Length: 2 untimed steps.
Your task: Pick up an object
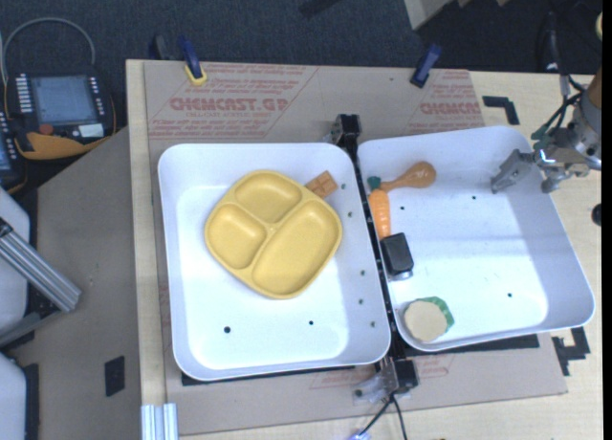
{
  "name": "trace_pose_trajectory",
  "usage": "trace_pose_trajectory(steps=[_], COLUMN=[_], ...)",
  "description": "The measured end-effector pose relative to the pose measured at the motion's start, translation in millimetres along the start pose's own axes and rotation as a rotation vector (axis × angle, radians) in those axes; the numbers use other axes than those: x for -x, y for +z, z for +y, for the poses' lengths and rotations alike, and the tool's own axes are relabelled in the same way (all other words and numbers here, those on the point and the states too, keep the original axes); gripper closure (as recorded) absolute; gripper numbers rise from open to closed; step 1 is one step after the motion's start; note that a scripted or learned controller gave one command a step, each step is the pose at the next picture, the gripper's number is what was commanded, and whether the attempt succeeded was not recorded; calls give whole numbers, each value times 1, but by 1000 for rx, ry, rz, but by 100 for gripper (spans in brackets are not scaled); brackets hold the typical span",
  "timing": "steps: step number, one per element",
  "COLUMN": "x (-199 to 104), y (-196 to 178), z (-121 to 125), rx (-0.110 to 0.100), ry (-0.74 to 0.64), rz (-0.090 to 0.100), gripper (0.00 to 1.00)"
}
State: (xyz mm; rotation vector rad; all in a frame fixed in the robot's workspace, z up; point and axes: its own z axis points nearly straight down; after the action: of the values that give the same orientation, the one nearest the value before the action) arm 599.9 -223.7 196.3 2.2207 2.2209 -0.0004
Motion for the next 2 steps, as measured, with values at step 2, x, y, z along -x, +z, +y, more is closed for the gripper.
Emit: trace_pose_trajectory(steps=[2], x=[-14], y=[95], z=[3], rx=[1], ry=[-5], rz=[7], gripper=[0])
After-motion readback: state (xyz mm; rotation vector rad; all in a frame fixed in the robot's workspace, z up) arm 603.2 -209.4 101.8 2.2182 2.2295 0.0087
